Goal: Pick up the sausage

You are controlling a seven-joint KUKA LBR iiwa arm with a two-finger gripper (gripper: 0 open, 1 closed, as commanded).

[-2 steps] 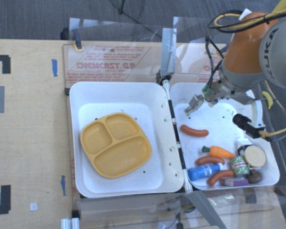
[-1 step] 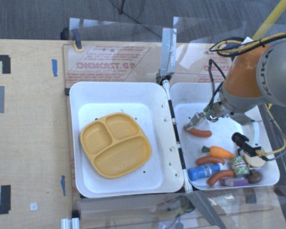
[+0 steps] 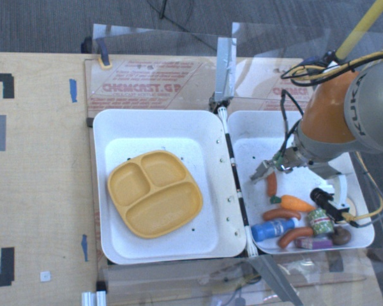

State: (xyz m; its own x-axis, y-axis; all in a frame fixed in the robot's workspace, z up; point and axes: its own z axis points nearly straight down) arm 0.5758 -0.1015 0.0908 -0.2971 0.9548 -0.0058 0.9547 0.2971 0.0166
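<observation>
Two bins: set side by side on the surface (image 3: 38,171).
Hand (image 3: 265,171): lowered into right bin (image 3: 242,132), fingers spread, nothing grasped.
Sausage (image 3: 271,184): lying just beside the hand.

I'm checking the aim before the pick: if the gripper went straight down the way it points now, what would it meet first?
Probably the reddish sausage lying just below the gripper in the right bin. Depth is hard to judge from this slanted view, so it could instead land on the bin floor beside it.
</observation>
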